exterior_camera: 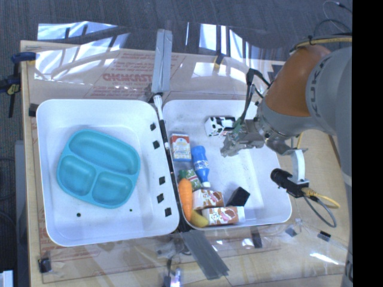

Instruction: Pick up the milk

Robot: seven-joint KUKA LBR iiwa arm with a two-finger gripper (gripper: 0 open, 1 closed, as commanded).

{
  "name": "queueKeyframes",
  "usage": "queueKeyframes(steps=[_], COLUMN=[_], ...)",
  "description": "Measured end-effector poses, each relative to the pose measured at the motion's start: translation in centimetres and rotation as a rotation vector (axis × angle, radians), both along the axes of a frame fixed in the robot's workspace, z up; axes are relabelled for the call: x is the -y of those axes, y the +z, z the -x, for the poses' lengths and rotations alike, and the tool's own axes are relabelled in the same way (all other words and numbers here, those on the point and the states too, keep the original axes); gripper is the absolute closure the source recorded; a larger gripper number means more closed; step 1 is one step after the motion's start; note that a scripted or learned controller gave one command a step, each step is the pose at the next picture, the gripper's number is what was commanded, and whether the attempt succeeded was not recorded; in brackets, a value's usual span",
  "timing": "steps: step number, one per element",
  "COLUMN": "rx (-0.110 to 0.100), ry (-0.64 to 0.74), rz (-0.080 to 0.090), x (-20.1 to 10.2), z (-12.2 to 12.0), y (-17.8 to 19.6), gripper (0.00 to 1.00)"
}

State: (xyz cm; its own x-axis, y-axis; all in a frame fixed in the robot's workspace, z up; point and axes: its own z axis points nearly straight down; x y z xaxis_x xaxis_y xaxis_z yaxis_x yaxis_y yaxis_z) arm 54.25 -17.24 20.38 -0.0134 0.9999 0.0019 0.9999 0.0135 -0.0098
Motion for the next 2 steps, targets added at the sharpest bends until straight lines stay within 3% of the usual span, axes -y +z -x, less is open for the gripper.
queueKeyframes(steps=[1,2], rx=[0.0,0.004], ry=[0.0,-0.024], rz=[0.0,0.001], x=[0.0,1.1], z=[0.0,-9.6], y=[0.0,-3.3], gripper=[0.0,0.0])
